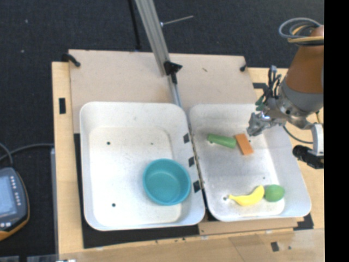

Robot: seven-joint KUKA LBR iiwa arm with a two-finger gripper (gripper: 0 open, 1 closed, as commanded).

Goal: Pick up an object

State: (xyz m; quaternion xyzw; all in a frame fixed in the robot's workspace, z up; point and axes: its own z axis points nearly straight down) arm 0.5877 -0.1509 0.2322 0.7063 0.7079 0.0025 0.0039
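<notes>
Gripper (255, 125) hovers over the right bin (289, 162), just beside the orange block (244, 145); its grip cannot be made out. Nothing lifted; the pick remains undone.

A green cucumber-shaped toy (221, 141) touches an orange block (244, 144) at centre right; a yellow banana (246, 197) and green lime-like ball (274, 192) lie lower right; a teal bowl (166, 181) sits upright at lower centre.

In the right white bin (283, 162), bare floor lies mid-frame between the green cylinder (221, 141) with orange block (244, 144) above and yellow banana (246, 197) with green ball (274, 192) below.
</notes>
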